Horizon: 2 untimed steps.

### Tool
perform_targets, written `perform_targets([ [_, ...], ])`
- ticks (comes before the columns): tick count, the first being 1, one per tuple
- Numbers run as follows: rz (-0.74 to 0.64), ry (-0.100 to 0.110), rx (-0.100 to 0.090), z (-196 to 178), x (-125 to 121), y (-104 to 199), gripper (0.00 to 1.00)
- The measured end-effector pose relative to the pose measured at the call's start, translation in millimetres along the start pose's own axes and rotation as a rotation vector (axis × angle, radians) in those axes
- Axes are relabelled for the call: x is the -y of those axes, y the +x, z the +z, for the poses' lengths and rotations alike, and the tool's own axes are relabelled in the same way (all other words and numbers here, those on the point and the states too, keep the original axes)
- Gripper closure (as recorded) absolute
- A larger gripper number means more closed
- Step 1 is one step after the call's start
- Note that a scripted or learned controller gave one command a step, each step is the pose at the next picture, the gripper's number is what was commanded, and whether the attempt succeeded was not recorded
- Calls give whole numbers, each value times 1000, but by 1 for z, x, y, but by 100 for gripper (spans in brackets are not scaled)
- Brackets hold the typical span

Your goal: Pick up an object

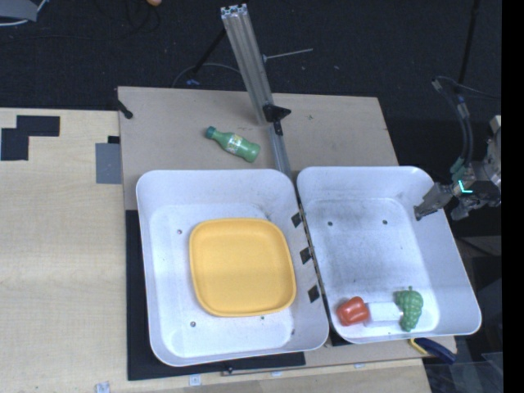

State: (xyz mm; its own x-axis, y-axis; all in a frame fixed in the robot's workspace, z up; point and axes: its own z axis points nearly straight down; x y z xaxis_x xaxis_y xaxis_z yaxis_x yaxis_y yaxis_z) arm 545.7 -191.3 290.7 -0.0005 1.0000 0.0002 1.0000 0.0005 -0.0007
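A yellow square plate [242, 266] lies in the left bin [160, 219]. In the right bin [368, 236], near its front edge, sit a red pepper-like toy [353, 310] and a green broccoli-like toy [408, 307], with a small white piece between them. My gripper [446, 202] hangs at the right bin's far right rim, well away from both toys. Nothing shows between its fingers.
A small green bottle [234, 144] lies on the bench behind the left bin. A metal rail [254, 60] slants up from between the bins at the back. Black clips [304, 255] join the two bins.
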Motion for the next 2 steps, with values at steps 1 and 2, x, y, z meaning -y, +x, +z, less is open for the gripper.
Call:
perform_targets([
  [1, 0, 0, 0, 0, 0, 0, 0],
  [2, 0, 5, -1, 61, 5, -5, 0],
])
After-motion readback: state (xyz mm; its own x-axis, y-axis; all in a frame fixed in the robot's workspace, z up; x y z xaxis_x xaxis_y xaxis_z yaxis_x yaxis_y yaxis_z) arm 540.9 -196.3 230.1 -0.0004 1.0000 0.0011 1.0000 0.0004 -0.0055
